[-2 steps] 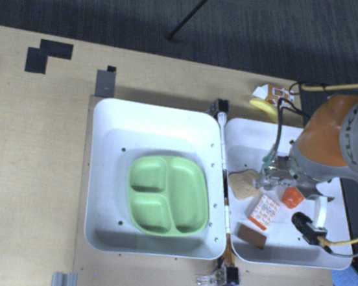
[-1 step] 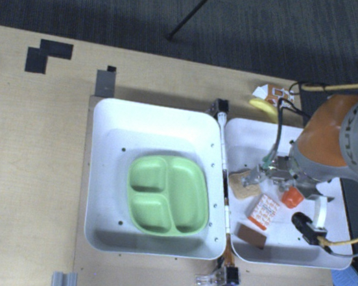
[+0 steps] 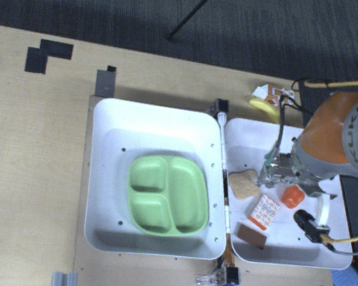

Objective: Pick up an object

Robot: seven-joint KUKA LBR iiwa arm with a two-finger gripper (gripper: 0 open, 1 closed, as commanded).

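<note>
Poised low in the right bin [image 3: 321, 256]: pincer [image 3: 273, 179], grip state impossible to tell, just right of a tan object [image 3: 244, 184], with the orange piece [image 3: 293, 197] and printed packet [image 3: 264, 212] near enough to risk a nudged, missed grasp.

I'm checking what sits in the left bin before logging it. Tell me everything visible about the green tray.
The green tray is a pale green, smooth, plastic-looking dish with rounded corners, split by raised ridges into three compartments: two smaller ones on the view's left and one long one on its right. It lies flat and right way up on the floor of the left white bin, roughly centred, slightly turned. Its compartments look bare, and only the bin floor touches it.
</note>
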